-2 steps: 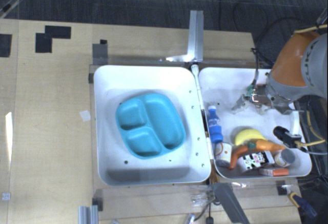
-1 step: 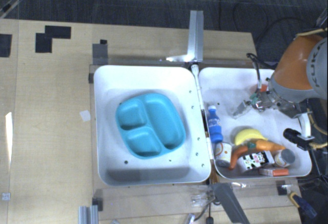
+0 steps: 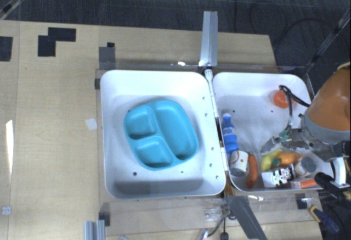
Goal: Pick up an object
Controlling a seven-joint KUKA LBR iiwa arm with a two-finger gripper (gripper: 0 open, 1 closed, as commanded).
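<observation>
Orange-banded grey arm (image 3: 332,107) leans in from the right over the right white bin (image 3: 249,88), wrist low above the clutter at that bin's near end. You can't tell the pincer's state; the gripper (image 3: 288,137) is buried under the wrist housing, so treat the grasp as unconfirmed. Candidate objects sit packed together: yellow banana-shaped toy (image 3: 267,162) touching an orange-yellow piece (image 3: 289,157), a reddish sausage-shaped toy (image 3: 252,170) just beside a small round tin (image 3: 238,162), and a white printed packet (image 3: 277,177) along the near wall. Blue-capped clear plastic bottle (image 3: 228,133) lies against the divider, apart from the pile. Small orange round object (image 3: 281,99) sits alone toward the far side. Left white bin (image 3: 109,123) holds a turquoise three-compartment plastic plate (image 3: 160,133). Judgement: you're in the descend-and-grasp step. Aim at one item's centre, not the seam between two, come straight down, close fully before lifting, and lift slowly so neighbours don't drag along
</observation>
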